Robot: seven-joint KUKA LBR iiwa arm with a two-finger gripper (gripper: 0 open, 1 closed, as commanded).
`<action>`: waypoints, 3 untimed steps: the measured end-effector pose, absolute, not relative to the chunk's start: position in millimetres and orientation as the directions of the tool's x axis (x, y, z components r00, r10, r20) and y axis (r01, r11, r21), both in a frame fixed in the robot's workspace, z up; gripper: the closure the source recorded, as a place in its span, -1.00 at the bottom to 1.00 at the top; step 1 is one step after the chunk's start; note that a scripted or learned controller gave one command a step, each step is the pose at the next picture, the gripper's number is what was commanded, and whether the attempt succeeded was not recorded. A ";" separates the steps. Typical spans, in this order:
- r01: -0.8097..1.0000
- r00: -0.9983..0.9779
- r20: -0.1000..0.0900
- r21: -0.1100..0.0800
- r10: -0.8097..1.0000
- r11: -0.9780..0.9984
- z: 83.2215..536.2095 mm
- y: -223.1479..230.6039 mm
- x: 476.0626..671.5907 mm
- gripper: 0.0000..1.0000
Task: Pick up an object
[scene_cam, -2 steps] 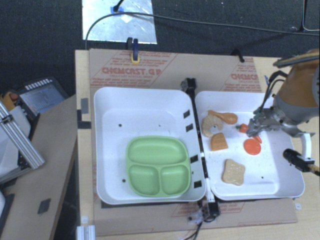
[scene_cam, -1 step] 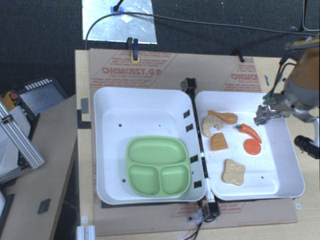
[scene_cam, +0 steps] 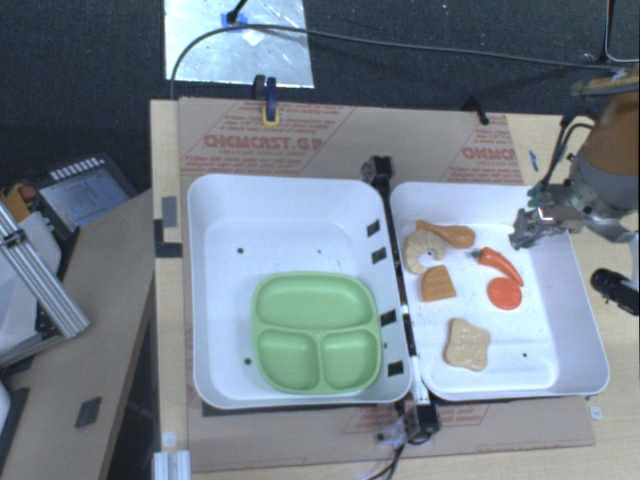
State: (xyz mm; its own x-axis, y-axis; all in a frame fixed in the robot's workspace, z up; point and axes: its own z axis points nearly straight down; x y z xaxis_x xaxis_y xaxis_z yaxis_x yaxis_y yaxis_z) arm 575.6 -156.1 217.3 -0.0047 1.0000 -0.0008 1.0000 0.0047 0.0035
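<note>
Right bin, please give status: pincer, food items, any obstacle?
Pincer over right bin far edge, nothing between fingers. Carrot nearest, just below it. Tomato slice beside carrot. Nothing blocking.

Two white bins (scene_cam: 300, 193) sit on brown cardboard printed with red lettering (scene_cam: 262, 140), the left one holding a pale green divided plate (scene_cam: 316, 330), the right one an orange-red carrot (scene_cam: 500, 262), a red round slice (scene_cam: 505, 294), and tan and orange-brown pieces (scene_cam: 438, 284).
</note>
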 end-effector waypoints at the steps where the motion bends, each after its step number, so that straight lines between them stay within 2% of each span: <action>1: 1.000 -0.009 0.002 0.001 1.000 0.009 212.6 -100.8 578.8 1.00; 3: 1.000 -0.010 0.002 0.003 1.000 0.010 209.9 5.3 607.6 1.00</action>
